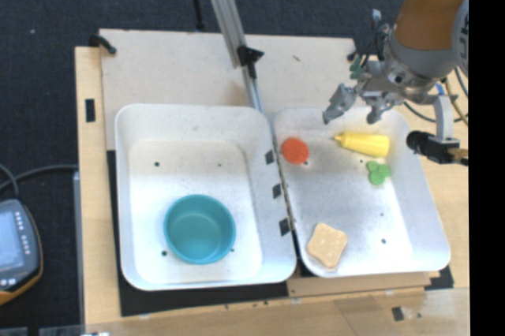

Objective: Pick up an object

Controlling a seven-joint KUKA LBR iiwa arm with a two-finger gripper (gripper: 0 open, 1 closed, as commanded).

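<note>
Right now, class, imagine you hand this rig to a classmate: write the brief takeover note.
Tool: open, holding nothing, above the far edge of the right bin.
Right bin holds the yellow item, just under the tool; the green piece; the orange ball by the divider; the tan bread slice at the near edge.
Left bin: teal bowl.
Done: nothing picked up.
Left: lower, grip one object, lift.
</note>
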